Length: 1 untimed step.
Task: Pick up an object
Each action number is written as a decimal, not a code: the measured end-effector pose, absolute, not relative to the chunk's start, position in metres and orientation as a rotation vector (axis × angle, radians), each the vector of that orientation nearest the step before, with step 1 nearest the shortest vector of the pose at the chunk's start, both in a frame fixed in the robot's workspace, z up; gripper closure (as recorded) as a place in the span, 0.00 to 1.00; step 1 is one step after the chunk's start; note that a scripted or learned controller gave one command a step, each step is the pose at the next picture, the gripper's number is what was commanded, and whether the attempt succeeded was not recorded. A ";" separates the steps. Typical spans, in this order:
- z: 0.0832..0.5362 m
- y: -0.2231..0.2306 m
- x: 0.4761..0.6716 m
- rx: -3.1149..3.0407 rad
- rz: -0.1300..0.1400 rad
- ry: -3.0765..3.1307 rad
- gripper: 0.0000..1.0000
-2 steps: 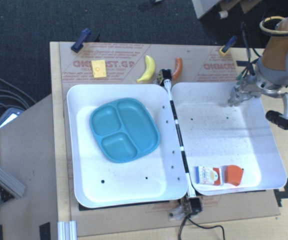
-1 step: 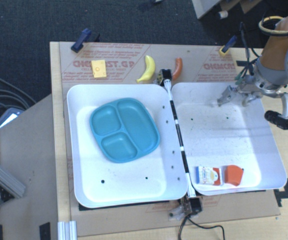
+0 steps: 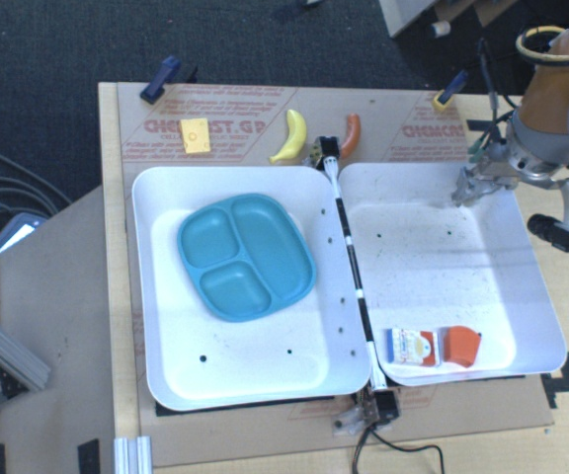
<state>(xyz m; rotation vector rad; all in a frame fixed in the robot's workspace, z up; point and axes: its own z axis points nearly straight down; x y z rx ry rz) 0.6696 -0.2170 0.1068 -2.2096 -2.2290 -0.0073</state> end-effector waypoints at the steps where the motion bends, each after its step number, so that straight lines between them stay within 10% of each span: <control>1: 0.106 -0.216 0.670 -2.209 -0.008 -2.228 0.00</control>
